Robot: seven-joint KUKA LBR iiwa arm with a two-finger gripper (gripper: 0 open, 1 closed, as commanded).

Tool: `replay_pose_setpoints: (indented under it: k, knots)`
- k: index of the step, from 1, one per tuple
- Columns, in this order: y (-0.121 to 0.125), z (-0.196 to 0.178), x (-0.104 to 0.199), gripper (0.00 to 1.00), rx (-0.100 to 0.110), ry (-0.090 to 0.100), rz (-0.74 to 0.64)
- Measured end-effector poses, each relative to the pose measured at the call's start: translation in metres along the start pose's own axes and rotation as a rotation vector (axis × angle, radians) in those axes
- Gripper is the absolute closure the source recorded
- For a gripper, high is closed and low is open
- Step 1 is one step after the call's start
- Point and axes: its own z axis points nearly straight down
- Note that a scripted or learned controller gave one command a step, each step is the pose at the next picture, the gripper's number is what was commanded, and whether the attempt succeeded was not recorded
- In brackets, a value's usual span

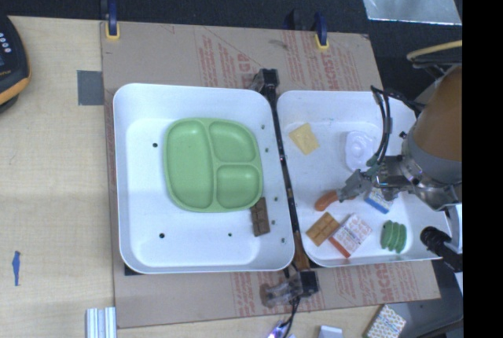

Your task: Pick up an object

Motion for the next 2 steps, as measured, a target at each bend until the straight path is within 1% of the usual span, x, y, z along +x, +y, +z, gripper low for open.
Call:
replay_pose_setpoints:
  k: [1, 2]
  knots:
    - [0.039, 0.103, 0.008, 0.0, 0.006, 0.001, -0.004]
    - [0.039, 0.088, 0.006, 1.0, 0.002, -0.001, -0.004]
